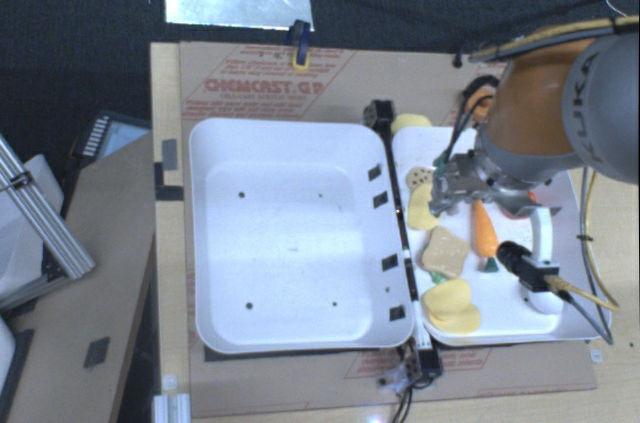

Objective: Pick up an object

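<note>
The arm is on its approach: the gripper [452, 183] hangs low in the right bin [520, 316], just left of the toy carrot [484, 229]; whether it is parted or closed, I cannot tell. Next it needs a clean descent onto one item.

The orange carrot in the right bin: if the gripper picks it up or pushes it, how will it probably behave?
The carrot looks like a smooth plastic toy, so it is probably stiff and light. Its long, tapered, rounded shape suggests it may roll or turn sideways when pushed. The glossy surface could slip between fingers. It lies close beside the tan bread slice, so a push might move that too.
</note>
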